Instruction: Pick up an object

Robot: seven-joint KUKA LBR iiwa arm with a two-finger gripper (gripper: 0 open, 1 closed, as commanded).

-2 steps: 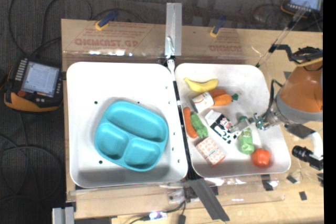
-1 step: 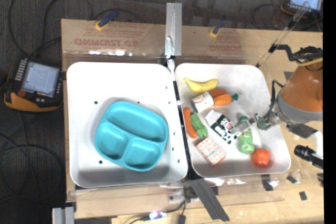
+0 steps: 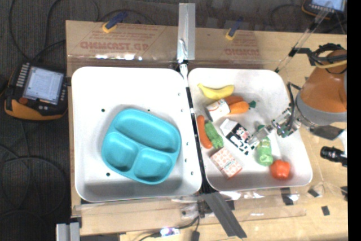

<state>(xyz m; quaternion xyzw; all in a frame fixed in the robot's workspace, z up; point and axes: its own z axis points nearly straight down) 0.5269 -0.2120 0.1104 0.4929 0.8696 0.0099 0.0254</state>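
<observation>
Arm: you see it reach in over the right bin's right rim.
Gripper: low inside that bin, just above the green toy; its grip unreadable.

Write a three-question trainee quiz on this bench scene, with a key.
1. True or false: the blue tray lies in the right bin.
2. Which item lies nearest the hand: A banana, B green pepper, C blue tray?
3. Fill in: the tomato sits in the right bin's ____ right corner.

Key: 1 false, it lies in the left bin. 2 B. 3 near.
</observation>
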